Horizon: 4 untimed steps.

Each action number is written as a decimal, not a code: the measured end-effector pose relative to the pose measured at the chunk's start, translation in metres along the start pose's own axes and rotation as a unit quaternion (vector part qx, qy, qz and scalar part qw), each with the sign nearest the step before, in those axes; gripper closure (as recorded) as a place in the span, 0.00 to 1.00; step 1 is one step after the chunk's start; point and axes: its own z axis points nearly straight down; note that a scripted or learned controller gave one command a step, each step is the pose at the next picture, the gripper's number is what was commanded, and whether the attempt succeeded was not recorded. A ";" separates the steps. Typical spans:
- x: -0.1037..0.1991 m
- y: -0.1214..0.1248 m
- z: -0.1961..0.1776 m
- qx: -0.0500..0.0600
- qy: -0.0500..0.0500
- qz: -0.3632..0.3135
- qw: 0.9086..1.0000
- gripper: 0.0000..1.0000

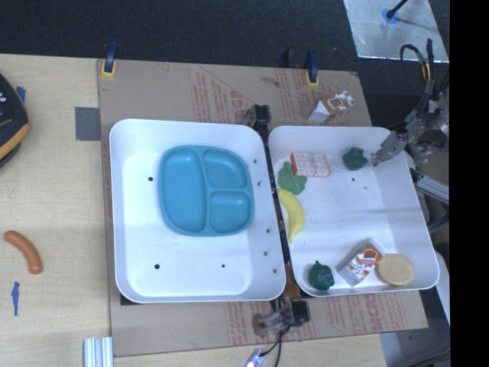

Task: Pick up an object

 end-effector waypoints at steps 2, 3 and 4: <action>0.000 0.060 0.117 0.001 0.001 0.000 1.000 0.00; -0.001 0.058 0.107 0.007 0.001 -0.001 1.000 1.00; 0.047 0.048 0.026 -0.002 0.001 0.001 1.000 1.00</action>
